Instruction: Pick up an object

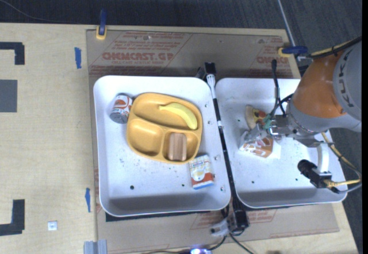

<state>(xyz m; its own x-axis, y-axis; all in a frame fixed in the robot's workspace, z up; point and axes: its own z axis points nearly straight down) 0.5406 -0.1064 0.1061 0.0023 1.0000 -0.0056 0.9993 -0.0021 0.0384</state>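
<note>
Yellow tray (pixel 150 132), can (pixel 120 108), carton (pixel 201 172) in left bin (pixel 109 189); packet (pixel 258 145) in right bin (pixel 276 198); jaws' state unclear.

— What lettering can be read?
— "CHEMCAST GP" is printed in red on the brown board (pixel 190 52) beyond the bins; the letters "KU" are seen on the arm (pixel 345 89) at right.

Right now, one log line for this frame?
arm: over right bin | gripper: at clear bag | grasp: unconfirmed | left bin: yellow tray, can, carton
</note>
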